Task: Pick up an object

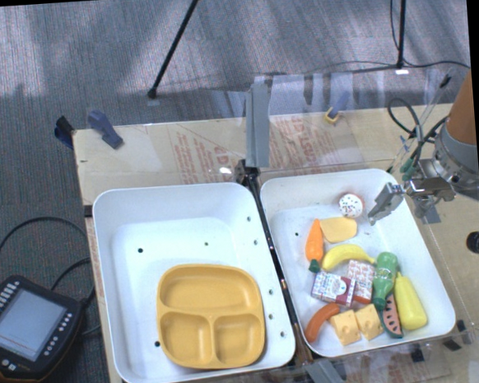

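Lying off the desk's left edge at about 8 o'clock of the view, a handheld control pendant [23, 327] with a grey screen rests on the floor. The left bin [127, 228] on the desk [158, 156] holds a yellow divided tray [210, 315], set toward the bin's 5 o'clock corner. The right bin [285, 199] touches it along the middle seam and carries a huddle of toy foods: a carrot [314, 241] at the pile's 10 o'clock, a pale wedge [339, 229] just beside it, a white speckled round piece [350, 205] at 12 o'clock, a banana [346, 255] across the centre, small printed cartons [342, 283] below it, a sausage [321, 320] at 7 o'clock, cheese blocks [356, 324] at 6 o'clock, a green bottle [384, 276], a watermelon slice [391, 316] and a yellow bottle [409, 303] at 4 o'clock. The pincer [386, 201] hangs over the bin's 2 o'clock corner, near the round piece but apart from it, nothing between its fingers; whether they are spread or closed cannot be told.
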### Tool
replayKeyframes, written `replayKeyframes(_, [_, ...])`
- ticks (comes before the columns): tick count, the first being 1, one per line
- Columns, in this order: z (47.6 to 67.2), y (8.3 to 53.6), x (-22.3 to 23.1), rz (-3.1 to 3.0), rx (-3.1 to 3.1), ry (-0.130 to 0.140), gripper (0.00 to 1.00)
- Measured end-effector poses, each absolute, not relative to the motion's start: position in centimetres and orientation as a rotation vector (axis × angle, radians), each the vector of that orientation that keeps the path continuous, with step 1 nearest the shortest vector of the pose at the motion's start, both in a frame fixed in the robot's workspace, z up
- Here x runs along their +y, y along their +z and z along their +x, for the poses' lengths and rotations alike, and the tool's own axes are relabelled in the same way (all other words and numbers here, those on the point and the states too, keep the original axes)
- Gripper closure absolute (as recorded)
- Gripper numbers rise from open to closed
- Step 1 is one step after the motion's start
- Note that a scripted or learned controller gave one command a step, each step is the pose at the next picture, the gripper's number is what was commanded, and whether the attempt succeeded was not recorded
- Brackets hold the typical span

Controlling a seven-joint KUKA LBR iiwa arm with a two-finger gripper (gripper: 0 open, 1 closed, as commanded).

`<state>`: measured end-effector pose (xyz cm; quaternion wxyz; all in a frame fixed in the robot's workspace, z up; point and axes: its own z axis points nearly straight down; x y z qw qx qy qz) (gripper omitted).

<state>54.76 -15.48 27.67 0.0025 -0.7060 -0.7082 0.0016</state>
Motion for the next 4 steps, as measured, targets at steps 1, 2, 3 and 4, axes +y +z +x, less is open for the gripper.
replayKeyframes(1, [61.7,23.9,-15.0,-2.138,-2.289,0.008,0.0])
replayKeyframes(2, [61.3,19.3,-14.7,-2.115,-2.31,0.009,0.0])
replayKeyframes(3, [60.6,8.5,-11.1,-1.85,-2.53,0.004,0.0])
replayKeyframes(4, [60.5,9.3,-11.3,-1.857,-2.519,0.005,1.0])
